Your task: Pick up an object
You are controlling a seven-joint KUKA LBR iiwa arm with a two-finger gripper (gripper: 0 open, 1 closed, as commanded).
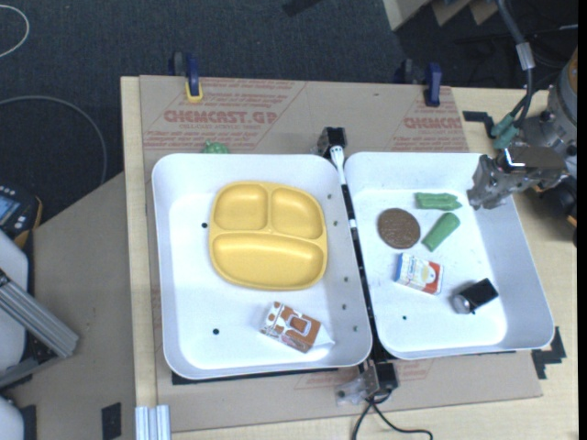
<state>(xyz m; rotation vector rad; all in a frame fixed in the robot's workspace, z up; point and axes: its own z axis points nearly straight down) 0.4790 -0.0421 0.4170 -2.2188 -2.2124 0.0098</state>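
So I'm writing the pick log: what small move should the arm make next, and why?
Probably a short shift toward the view's left and down. The gripper sits at the right bin's upper right rim with nothing seen between its fingers, and the nearest items, the two green pieces, lie just to its left on the bin floor.

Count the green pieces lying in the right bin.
2. One green piece lies flat near the bin's far edge; the other lies slanted just in front of it, beside the brown disc. None looks hidden.
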